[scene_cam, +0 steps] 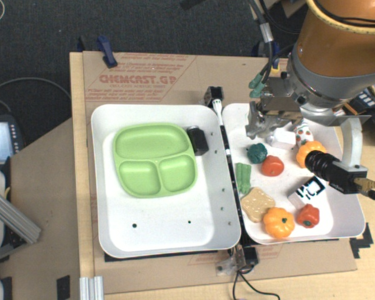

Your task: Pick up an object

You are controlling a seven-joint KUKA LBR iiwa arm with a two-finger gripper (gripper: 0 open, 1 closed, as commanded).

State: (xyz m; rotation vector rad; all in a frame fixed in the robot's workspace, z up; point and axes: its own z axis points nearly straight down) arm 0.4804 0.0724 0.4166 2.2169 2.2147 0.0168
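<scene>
My gripper (pixel 264 129) hangs over the back left part of the right bin (pixel 350 230), below the grey wrist and orange band. Just in front of it lies a dark teal toy (pixel 257 152), with a red tomato (pixel 272 165) beside that. An orange fruit (pixel 305 151) and a small white piece with red spots (pixel 302 132) lie to the gripper's right. Nearer the front are a green strip (pixel 244 177), a tan cracker (pixel 257 204), an orange pumpkin (pixel 279 222), a red pepper (pixel 309 215) and a white and black block (pixel 309 189). I see nothing held in the gripper.
The left bin (pixel 112 230) holds a green divided plate (pixel 154 159) and a small black object (pixel 197 140) at the plate's right edge. A black cylinder (pixel 330 169) on the arm juts over the right bin. The two bins meet along a raised rim (pixel 230 167).
</scene>
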